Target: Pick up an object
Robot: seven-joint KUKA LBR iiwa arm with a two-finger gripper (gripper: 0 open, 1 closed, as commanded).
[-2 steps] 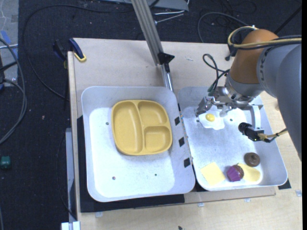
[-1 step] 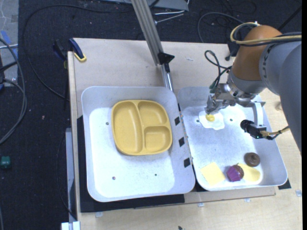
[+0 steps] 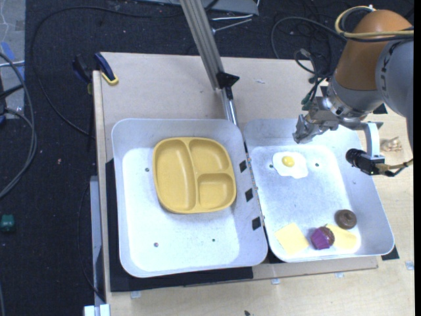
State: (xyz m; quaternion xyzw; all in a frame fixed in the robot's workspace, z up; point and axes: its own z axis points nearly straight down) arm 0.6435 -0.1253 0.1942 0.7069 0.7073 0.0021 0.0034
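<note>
Start at the near edge of the right bin, where you have three things in a row along its 6 o'clock side: a pale yellow slab toward 7 o'clock, a purple piece just beside it and touching or nearly touching a second yellow slab, and a small brown round piece just above that, toward 5 o'clock. All of them rest on the bin floor; none is lifted.

In the left bin you see a yellow divided tray lying flat in the middle, its three compartments bare.

Farther back in the right bin, at about 11 o'clock, a toy fried egg lies flat on the floor.

Beyond it, over the bin's far rim at about 12 o'clock, hangs the pincer, pointing down, just up and to the right of the egg and apart from it. You cannot tell from this angle how wide it stands, and nothing shows between its tips.

So judge the task as barely begun: no object is off the floor, and no grasp is made. The egg looks the likeliest target, being nearest the pincer. What is left is the whole of it: descent, closing, and lift off the tabletop
</note>
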